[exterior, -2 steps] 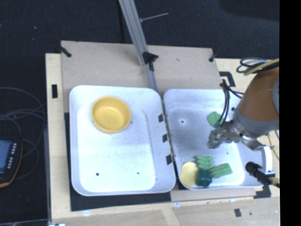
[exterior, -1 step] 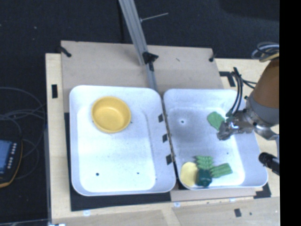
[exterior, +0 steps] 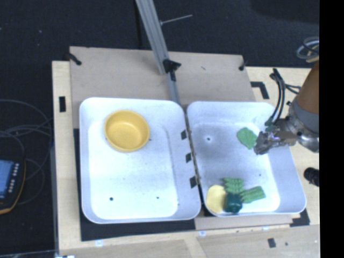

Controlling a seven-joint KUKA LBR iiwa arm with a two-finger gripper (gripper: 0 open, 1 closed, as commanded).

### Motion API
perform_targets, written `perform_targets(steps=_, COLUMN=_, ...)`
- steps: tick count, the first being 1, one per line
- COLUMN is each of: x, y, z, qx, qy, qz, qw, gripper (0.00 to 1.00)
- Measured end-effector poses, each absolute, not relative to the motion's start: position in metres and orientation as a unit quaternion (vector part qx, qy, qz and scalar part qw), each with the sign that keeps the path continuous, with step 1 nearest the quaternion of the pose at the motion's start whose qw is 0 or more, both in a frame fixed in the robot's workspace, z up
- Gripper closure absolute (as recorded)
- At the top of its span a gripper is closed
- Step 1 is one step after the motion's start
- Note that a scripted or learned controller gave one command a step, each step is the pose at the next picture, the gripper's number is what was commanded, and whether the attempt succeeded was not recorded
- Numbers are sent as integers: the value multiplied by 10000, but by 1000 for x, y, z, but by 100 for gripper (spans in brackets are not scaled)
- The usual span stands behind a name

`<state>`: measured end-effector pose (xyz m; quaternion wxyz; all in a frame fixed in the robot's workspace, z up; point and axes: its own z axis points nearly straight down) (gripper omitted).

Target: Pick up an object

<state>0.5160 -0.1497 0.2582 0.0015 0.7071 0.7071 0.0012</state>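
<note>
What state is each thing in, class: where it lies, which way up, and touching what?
Round yellow plastic bowl: upright, opening up, alone in the left white bin.
Small light green flat piece: lying in the right white bin, right beside the claw.
Pale yellow rounded object: at the right bin's near edge, touching the dark teal object.
Green leafy toy: lying flat, against the teal object.

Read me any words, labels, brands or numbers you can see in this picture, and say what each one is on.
No text can be read in this view.
The device with the lit screen at the left edge: whatever its screen shows is too small and blurred to read.
The yellow bowl, the two white bins and the green items show no markings.
</note>
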Motion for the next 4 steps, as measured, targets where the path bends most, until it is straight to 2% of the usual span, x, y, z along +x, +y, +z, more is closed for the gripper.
perform_targets(steps=1, x=512, y=-95, z=265, qx=7057, qy=7085, qz=9, qw=3, gripper=100)
perform_targets(steps=3, x=522, y=2, z=259, qx=7057, qy=7086, qz=5, qw=-1, gripper=100)
perform_targets(steps=4, x=516, y=49, z=243, qx=7061, qy=7082, qz=-1, qw=-1, gripper=100)
